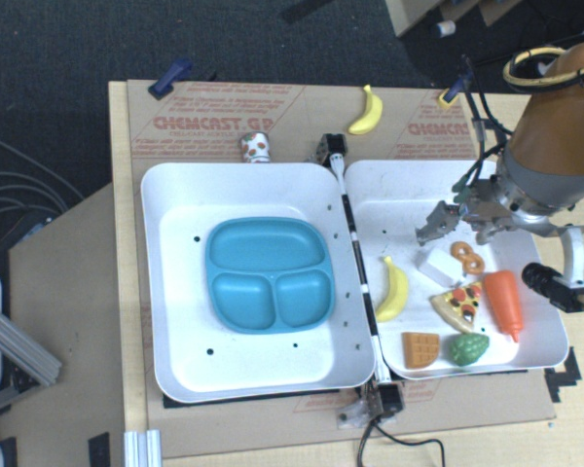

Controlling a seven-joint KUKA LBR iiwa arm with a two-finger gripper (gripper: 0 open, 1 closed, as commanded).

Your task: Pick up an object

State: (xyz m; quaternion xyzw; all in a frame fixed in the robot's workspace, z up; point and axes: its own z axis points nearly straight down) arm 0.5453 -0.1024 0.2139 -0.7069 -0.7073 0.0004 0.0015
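The gripper hangs over the upper middle of the right bin, its grey metal fingers pointing down and to the left above bare white floor; how far apart they stand cannot be made out at this size, and nothing shows between them, so it appears to hold nothing and to touch none of the toys. The arm above it is smooth, with a glossy orange band over a grey wrist. Just below and right of the gripper lies a small brown pretzel, twisted and looped. Beneath that sit a wedge of pizza, flat and triangular with speckled topping, and an orange carrot, a tapering cone lying beside it. Along the bin's near edge are a square tan waffle with a grid surface and a knobbly green broccoli. A curved yellow banana rests near the bin's left wall. That makes six toys in the right bin, one of each. A second banana lies outside on the brown cardboard board behind the bins, so two bananas in all. The left bin, one of two shallow white plastic bins, holds a single blue tray with rounded corners and three compartments.
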